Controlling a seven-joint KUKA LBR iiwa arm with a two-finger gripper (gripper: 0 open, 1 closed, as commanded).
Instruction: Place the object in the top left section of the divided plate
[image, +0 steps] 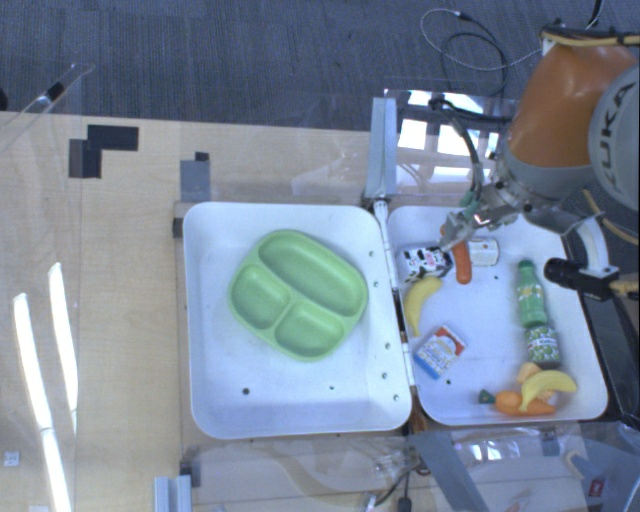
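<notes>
With its finger state impossible to tell, the gripper (462, 226) hovers over the sausage (463, 264) at the right bin's (590, 330) 11 o'clock, where the crowding cow carton (424, 261) and banana (420, 300) could spoil a grasp meant for the plate (297, 293).

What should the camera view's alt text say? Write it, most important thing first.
A grey-and-orange robot arm's gripper hovers over the right bin above a small red-orange sausage-shaped toy, near a banana and green bottle. The green divided plate sits in the left bin.
</notes>
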